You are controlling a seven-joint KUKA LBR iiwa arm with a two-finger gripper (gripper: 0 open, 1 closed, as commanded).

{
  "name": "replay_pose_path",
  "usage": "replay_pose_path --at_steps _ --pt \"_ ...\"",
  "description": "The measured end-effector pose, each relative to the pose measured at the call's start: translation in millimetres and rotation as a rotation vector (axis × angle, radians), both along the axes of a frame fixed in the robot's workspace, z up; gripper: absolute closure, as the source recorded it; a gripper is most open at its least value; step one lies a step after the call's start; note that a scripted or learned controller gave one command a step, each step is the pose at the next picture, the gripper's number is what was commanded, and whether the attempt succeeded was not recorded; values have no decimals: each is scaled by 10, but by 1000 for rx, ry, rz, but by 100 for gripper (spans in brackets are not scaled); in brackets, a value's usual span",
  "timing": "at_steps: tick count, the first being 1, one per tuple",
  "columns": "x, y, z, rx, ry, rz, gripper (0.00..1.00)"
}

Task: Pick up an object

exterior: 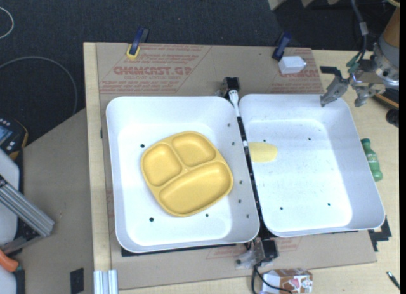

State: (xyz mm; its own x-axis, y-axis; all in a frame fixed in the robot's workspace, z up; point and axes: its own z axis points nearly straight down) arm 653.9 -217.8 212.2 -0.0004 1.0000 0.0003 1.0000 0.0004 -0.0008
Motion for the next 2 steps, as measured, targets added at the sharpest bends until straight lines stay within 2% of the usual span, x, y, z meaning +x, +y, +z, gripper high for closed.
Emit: replay_pose_path --at_steps 1,2 --pt "-768 690 1200 0 -7 5 0" --pt "-571 1298 3334 -4 -21 6 0"
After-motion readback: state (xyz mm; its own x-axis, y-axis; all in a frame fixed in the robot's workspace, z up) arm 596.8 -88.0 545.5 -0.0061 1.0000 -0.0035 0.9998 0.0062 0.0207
